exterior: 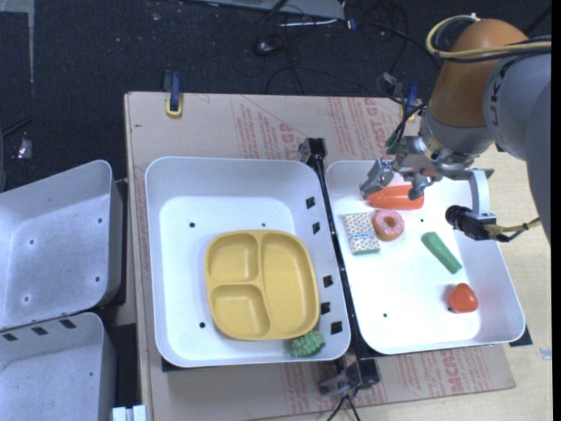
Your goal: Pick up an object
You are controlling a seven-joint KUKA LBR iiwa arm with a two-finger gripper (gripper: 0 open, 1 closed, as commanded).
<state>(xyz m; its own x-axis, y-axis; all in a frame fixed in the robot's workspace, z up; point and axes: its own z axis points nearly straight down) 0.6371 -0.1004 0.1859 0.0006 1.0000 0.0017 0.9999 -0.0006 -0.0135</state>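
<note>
Two fingers of my gripper [396,181] are splayed out over the orange-red piece [396,197] at the far end of the right bin [501,274], one on its left end and one toward its right, so they're spread around it but I can't tell if they're actually squeezing it. My arm [491,68] comes in from the upper right, orange band bulging up top, wrist bent down toward the bin. Just in front of that piece sits a pink donut [387,225], touching a checkered little block [361,232] on its left. Further right there's a green stick [441,252] lying at a slant, and near the front corner a red tomato-looking thing [462,298]. Over in the left bin [175,191] a yellow divided plate [261,284] has a green bumpy lump [307,345] at its front edge.
</note>
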